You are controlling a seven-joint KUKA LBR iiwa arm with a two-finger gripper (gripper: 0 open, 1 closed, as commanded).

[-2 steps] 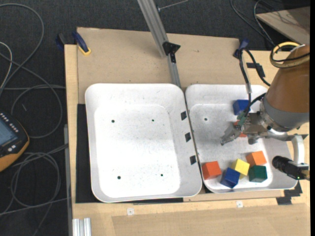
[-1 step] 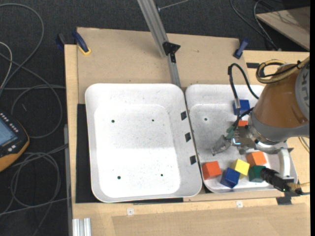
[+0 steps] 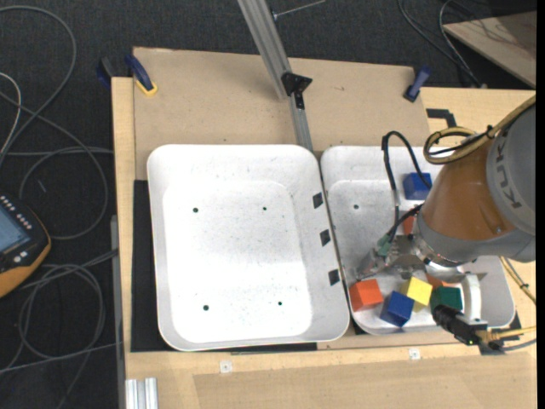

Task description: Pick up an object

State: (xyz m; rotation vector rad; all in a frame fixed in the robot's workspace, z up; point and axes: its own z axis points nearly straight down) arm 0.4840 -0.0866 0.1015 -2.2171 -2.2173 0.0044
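Well, gripper point(image 3: 381, 261) is low in the right bin point(image 3: 358, 190), likely because the blocks point(image 3: 397, 308) bunch there; orange block point(image 3: 367, 293) just beneath it. Open or closed: can't tell.

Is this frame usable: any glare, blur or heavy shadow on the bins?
Camera view: light is even and soft; the left bin reads bright white but its specks and dots stay visible, so no blown-out glare. The arm looks slightly soft and covers part of the right bin. The orange block and blue block are sharp.
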